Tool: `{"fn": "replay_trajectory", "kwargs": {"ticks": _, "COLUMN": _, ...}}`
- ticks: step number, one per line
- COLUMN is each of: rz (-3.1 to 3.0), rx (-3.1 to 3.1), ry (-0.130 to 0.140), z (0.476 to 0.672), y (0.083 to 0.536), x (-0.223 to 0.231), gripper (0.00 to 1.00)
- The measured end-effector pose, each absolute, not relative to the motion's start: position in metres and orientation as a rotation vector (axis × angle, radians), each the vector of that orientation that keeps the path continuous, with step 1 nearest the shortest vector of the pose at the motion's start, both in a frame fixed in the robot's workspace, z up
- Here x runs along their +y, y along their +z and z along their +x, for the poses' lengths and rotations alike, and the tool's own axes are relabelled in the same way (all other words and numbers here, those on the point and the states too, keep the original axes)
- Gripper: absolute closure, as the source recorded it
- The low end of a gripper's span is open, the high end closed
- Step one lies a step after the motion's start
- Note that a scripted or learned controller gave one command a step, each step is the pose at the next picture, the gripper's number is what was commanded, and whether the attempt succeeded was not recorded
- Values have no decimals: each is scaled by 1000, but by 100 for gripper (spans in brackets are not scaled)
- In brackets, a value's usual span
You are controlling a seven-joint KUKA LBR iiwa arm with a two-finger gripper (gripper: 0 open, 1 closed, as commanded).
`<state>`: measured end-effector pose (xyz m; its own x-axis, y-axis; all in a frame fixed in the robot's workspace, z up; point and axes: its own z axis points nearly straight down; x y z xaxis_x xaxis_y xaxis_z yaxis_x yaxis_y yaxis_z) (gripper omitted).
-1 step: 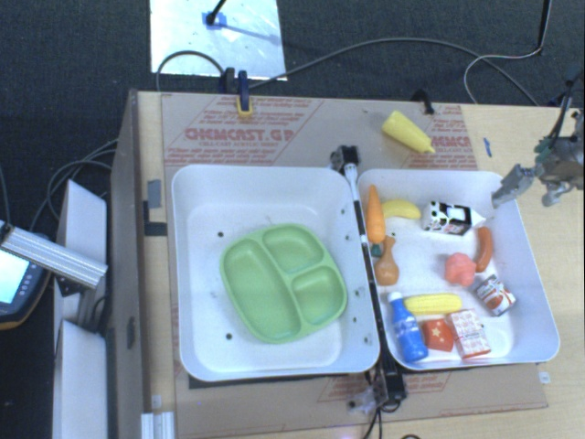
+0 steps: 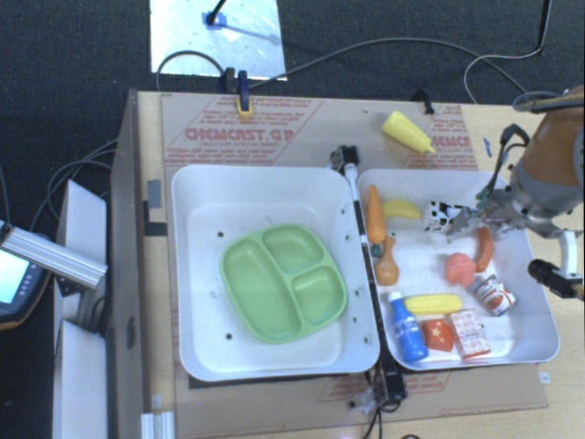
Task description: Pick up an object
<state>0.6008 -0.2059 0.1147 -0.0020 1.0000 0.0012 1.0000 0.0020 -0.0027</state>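
My gripper (image 2: pixel 468 219) reaches in from the right over the back of the right bin (image 2: pixel 539 337). Its tip lies just right of a black-and-white cow toy (image 2: pixel 443 216) and just above a red sausage (image 2: pixel 483 248). Nothing can be seen held in it. A pink strawberry-like piece (image 2: pixel 460 268) lies below the tip. Elsewhere in this bin lie a carrot (image 2: pixel 375 213), a yellow banana (image 2: pixel 402 210), an orange gourd (image 2: pixel 388 263), a corn cob (image 2: pixel 431 304), a blue bottle (image 2: pixel 407 327), a small can (image 2: pixel 494 294) and two small cartons (image 2: pixel 470 334).
The left bin (image 2: pixel 196 245) holds a green divided plate (image 2: pixel 283 282). A yellow toy (image 2: pixel 407 133) lies on the cardboard behind the bins. The arm's orange band (image 2: pixel 558 149) stands over the right bin's far right corner. Cables run along the back.
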Motion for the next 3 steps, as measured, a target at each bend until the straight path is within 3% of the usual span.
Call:
{"fn": "replay_trajectory", "kwargs": {"ticks": 1, "rz": -2220, "rx": -2223, "ry": -1, "z": 571, "y": 84, "x": -180, "gripper": 0}}
{"fn": "replay_trajectory", "kwargs": {"ticks": 2, "rz": -2221, "rx": -2227, "ry": -3, "z": 572, "y": 95, "x": -180, "gripper": 100}}
{"fn": "replay_trajectory", "kwargs": {"ticks": 3, "rz": -2224, "rx": -2226, "ry": -3, "z": 562, "y": 202, "x": -192, "gripper": 100}}
